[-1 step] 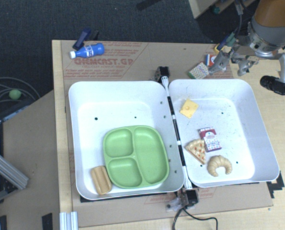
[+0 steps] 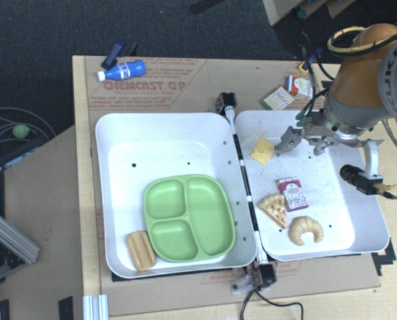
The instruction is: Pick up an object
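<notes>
Standing at the front of the bench, so closest to me in the left white bin [image 2: 111, 139] is a pale green plastic plate with three compartments [image 2: 187, 217], smooth and rounded at the corners, and just beside its lower left edge a tan ridged slab that looks like a toy wafer or bread [image 2: 140, 250].

Over in the right white bin [image 2: 368, 235], nearest first: a glossy golden toy croissant [image 2: 305, 230], curved like a crescent. Just up and left of it is a triangular pizza slice [image 2: 274, 209] with red dots, and right next to that a small red and white carton [image 2: 291, 193]. These three sit near each other but look apart, except that pizza and carton may be touching.

Further back is a yellow wedge of toy cheese [image 2: 263, 151], on its own near the divider.

The grey gripper [image 2: 303, 139] hangs over the back of the right bin with its two dark fingers looking spread, nothing between them. The cheese lies just to the left of the nearer fingertip and slightly toward me, so I'd guess that's the easiest target: a short shift left and down. It's blocky, should pinch fine.

Beyond the bins, on the cardboard, there's a blue and white bottle [image 2: 122, 71].
</notes>
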